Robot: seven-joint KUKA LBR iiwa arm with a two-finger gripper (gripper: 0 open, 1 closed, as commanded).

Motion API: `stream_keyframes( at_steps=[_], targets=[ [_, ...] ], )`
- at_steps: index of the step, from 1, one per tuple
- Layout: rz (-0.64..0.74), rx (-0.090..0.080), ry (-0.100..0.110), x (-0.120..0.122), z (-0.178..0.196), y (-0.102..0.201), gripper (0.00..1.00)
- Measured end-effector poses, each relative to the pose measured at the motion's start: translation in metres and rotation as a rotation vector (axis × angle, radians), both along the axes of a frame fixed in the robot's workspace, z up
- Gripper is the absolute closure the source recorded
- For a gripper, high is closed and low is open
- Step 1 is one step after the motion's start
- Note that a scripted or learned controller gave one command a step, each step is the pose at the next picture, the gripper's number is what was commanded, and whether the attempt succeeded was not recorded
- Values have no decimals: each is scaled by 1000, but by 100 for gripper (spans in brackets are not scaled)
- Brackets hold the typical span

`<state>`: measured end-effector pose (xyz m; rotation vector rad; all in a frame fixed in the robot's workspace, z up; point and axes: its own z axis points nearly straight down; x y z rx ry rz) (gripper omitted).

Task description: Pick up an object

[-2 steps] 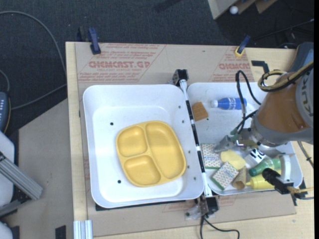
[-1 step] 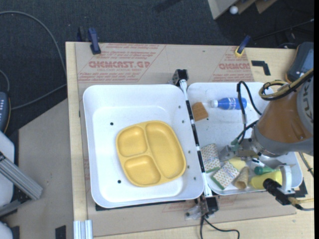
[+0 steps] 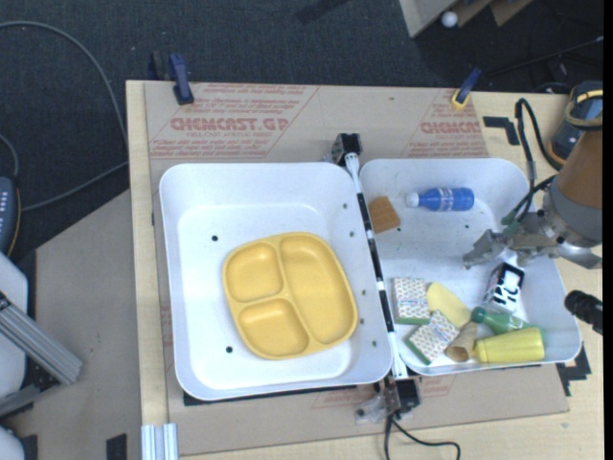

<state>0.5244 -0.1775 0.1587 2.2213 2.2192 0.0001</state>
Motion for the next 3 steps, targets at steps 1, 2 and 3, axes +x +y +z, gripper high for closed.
stream_keyframes(
  at_steps=[1, 2, 3],
  targets=[
    [1, 1, 0, 70, -74, 44, 0],
    [-7, 1, 32, 136, -59, 63, 0],
    [1, 1, 3, 64, -74, 12, 0]
  ],
)
